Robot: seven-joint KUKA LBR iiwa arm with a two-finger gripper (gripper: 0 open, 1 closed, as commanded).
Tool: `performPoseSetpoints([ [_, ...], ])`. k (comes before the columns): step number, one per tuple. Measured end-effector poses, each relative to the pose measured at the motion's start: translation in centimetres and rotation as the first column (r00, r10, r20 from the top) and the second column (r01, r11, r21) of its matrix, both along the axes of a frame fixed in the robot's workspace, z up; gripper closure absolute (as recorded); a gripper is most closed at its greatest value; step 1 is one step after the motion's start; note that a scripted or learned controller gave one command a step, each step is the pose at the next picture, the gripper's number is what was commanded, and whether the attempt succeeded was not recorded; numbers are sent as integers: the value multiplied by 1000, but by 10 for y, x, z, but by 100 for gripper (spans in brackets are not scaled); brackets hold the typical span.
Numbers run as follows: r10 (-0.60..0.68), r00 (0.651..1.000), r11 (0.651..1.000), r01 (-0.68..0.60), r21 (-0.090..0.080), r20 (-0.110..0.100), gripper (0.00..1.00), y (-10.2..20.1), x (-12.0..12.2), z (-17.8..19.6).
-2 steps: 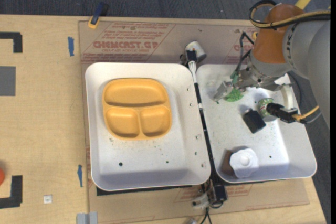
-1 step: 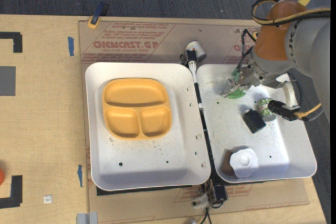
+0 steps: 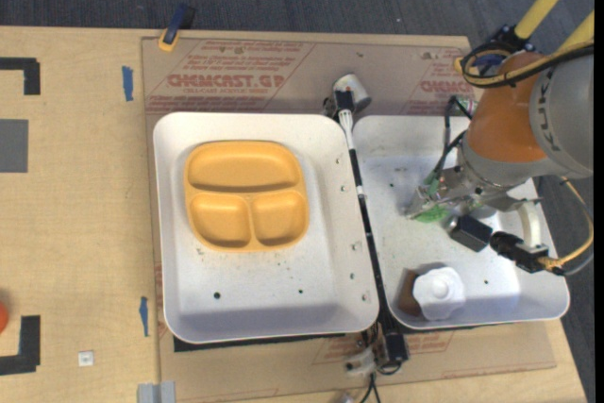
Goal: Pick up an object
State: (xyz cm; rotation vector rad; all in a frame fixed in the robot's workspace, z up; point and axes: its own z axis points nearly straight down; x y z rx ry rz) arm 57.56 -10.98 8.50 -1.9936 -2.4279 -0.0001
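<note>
Camera view: arm low over the right bin

Gripper (image 3: 436, 201) sits at the middle of the right bin (image 3: 396, 146), over a small green object (image 3: 427, 211); its state cannot be told. White bottle (image 3: 440, 293) lies near that bin's front edge. Yellow tray (image 3: 247, 193) fills the left bin (image 3: 179, 231).

Two bins sit side by side on the bench. In the left bin (image 3: 170, 231) lies a tray (image 3: 247, 193), a bit toward the far side. In the right bin (image 3: 396, 151) a bottle (image 3: 440, 293) stands at the near edge. A small thing (image 3: 429, 210) lies in the middle of that bin, just left of the gripper (image 3: 451, 193). The arm (image 3: 528, 118) comes in from the right, over the far right part of the bin. A clip (image 3: 176, 25) lies far off, behind the left bin.
</note>
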Motion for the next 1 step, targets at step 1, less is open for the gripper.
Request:
performPoseSetpoints([
  [1,-241,971,971,241,0,1,100,11,-23,61],
])
